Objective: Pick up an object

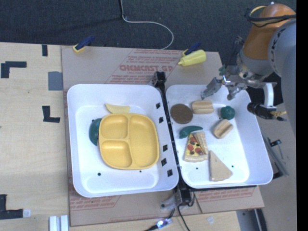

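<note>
**Hovering over right bin, nothing in grip**

Picking candidates all sit in the right bin [255, 143]: closest to the gripper [222, 87] is a tan bread-roll piece [202, 107] near the bin's top edge, w/ a brown disc [181, 113] beside it toward the left wall. Judging by looks: toy food, light, stiff, prob. smooth plastic, so could slip; best pinched across the short width of the roll. Green ball [227, 112] looks likely to roll off. Second roll [223, 128], pizza slice [195, 147] and wedge [218, 168] lie lower; flat ones are harder to get under.

Fingers are spread apart, nothing between them, above the bin's top edge.

Left bin [77, 143] has a yellow divided tray [129, 141]. Cardboard [139, 69] under the bins has red print, approx. "CHEMGREAT", not sure.
</note>
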### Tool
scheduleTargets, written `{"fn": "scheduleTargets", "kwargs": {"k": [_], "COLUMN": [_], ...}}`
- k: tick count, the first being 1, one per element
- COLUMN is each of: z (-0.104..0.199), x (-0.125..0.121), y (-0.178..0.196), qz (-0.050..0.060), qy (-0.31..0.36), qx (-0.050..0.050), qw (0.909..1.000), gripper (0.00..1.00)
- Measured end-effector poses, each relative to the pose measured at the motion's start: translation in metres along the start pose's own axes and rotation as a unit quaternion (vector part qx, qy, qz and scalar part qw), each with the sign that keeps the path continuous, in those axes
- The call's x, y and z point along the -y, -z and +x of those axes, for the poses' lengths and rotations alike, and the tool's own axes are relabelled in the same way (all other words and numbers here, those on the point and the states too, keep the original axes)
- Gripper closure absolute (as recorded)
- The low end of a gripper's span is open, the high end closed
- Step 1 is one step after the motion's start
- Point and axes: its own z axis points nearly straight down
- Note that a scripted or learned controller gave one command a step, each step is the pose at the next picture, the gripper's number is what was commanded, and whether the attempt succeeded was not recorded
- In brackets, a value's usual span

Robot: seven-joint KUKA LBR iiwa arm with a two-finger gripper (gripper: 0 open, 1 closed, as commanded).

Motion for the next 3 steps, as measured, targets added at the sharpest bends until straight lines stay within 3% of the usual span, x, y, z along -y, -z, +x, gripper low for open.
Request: {"fn": "scheduleTargets", "kwargs": {"k": [2,3], "z": [0.005,0.006], "x": [-0.003,-0.004], "y": [-0.097,-0.084], "qz": [-0.001,-0.002], "qy": [0.000,0.001], "qx": [0.000,0.000], "qw": [1.0000,1.0000], "gripper": [0.00,1.00]}}
